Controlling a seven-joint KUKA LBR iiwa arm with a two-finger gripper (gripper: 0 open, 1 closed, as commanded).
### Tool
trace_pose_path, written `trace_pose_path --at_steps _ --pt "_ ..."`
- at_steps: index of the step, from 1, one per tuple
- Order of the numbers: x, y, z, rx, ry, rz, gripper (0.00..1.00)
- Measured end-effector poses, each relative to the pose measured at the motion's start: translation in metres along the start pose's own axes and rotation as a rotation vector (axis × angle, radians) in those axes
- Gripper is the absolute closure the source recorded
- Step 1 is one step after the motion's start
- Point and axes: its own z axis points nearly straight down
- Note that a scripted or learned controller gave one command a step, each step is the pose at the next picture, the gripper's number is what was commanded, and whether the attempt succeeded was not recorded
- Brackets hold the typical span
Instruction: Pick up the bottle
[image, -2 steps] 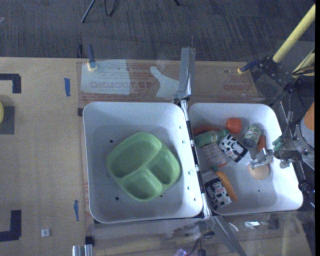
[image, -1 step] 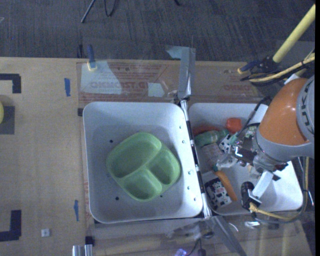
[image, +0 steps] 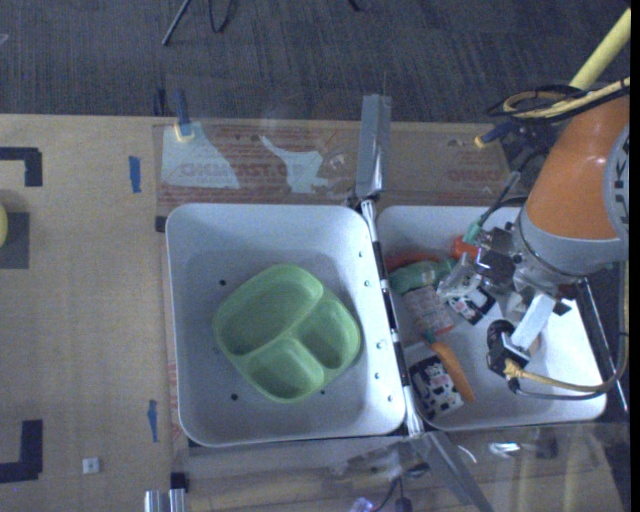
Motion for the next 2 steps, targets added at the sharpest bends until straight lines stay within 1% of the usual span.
trace_pose_path --at_steps 1,2 --pt "0.007 -0.032 0.059 0.005 -0.001 0.384 0.00" --pt "0.094 -0.067 0.090 -0.025 0.000 0.834 0.00"
